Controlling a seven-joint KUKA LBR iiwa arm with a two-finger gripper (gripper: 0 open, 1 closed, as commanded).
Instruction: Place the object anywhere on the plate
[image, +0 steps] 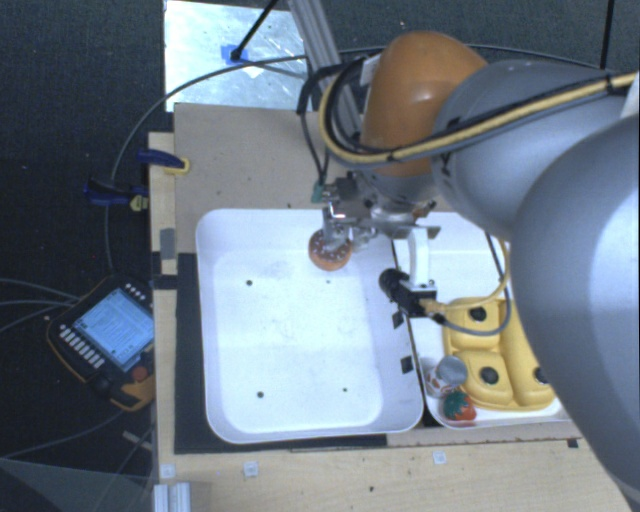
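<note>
A small round brown object (329, 251) lies at the far edge of the left bin (290, 400), near its back wall. My gripper (341, 226) hangs directly over it, touching or nearly touching its top; the arm hides how the two meet. The yellow plate (512, 352), with dark holes in it, sits in the right bin, partly covered by my arm.
A grey lump (447, 372) and a small red and green piece (458, 405) lie at the right bin's front left corner, beside the plate. A black and white fitting (408, 285) stands over the rim between the bins. A tablet (112, 330) lies left of the bench.
</note>
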